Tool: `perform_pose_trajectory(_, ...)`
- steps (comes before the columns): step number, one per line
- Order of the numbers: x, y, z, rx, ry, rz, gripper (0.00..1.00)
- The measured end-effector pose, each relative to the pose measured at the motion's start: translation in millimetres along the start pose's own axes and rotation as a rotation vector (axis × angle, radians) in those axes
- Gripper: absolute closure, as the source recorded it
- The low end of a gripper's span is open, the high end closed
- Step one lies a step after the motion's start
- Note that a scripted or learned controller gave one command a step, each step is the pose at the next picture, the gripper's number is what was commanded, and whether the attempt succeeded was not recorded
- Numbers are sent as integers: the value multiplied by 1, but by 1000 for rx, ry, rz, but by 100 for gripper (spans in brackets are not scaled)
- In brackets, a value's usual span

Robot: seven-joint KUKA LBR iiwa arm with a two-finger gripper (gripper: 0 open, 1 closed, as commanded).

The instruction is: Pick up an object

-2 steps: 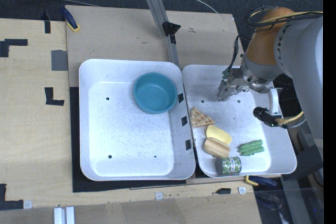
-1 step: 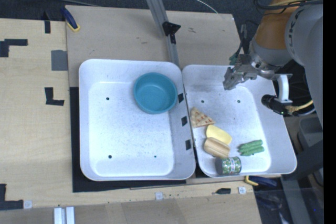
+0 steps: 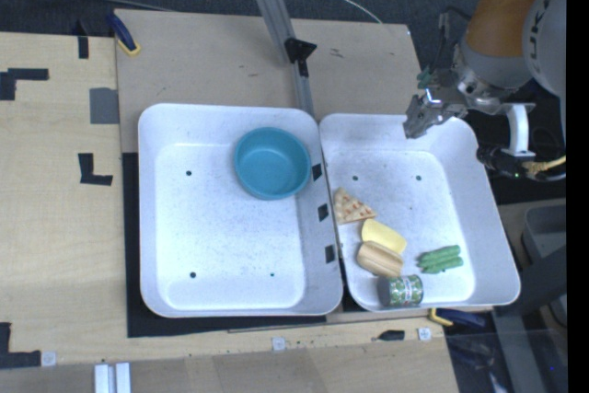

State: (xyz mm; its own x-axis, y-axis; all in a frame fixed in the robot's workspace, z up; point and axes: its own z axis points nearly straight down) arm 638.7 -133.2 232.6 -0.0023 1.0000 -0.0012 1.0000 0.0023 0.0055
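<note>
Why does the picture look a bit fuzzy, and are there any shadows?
In the camera view, everything is slightly soft and grainy, so the small food items lack crisp edges; the light is even, with no strong glare on the white bins; the blue bowl casts just a faint shadow; the gripper looks dark and blurry.
</note>
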Motion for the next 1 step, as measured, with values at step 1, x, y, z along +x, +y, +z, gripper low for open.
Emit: perform_pose_trajectory(1,0,1,-37,2,1,0,100)
